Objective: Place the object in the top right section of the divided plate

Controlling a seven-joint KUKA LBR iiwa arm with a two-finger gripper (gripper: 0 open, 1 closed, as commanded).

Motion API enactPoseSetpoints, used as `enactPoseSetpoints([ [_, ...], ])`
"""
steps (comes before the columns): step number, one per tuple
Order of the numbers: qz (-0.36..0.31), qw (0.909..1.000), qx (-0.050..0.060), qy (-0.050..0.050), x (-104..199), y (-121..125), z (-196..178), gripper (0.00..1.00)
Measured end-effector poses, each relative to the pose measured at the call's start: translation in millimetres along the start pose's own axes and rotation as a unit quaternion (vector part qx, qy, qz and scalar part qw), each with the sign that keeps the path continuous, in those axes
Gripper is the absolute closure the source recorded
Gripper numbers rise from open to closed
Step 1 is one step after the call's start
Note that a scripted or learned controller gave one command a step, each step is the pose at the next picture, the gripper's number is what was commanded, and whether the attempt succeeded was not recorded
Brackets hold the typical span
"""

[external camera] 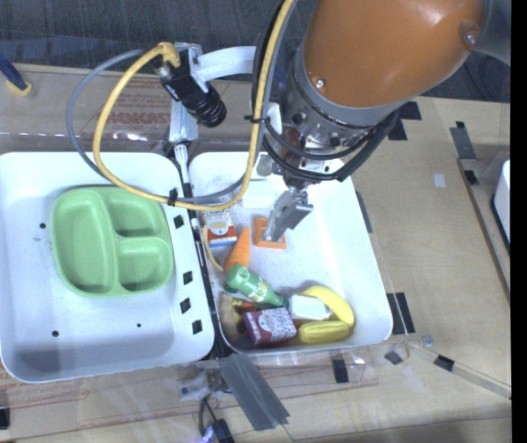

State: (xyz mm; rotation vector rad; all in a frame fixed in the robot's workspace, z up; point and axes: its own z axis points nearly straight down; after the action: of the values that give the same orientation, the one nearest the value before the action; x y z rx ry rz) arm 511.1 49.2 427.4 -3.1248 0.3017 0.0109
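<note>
A green divided plate (pixel 111 238) lies in the left white bin (pixel 23 340); its three sections hold nothing. My gripper (pixel 284 221) hangs low over the upper part of the right white bin (pixel 369 275). Its tip is right at a small orange block (pixel 269 237), and I cannot make out whether the block is held or just lies beneath it. The large orange and grey wrist hides the bin's back edge.
Piled at the front of the right bin are an orange carrot (pixel 237 247), a small carton (pixel 219 235), a green bottle (pixel 254 287), a yellow banana (pixel 329 317) and a red packet (pixel 267 326). Yellow and grey cables (pixel 106 109) loop over the bins' far edge.
</note>
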Motion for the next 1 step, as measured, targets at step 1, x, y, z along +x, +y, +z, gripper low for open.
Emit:
enactPoseSetpoints([
  [1,0.004,1.0000,0.002,0.003,3.2,48.4,-13.4,0.00],
])
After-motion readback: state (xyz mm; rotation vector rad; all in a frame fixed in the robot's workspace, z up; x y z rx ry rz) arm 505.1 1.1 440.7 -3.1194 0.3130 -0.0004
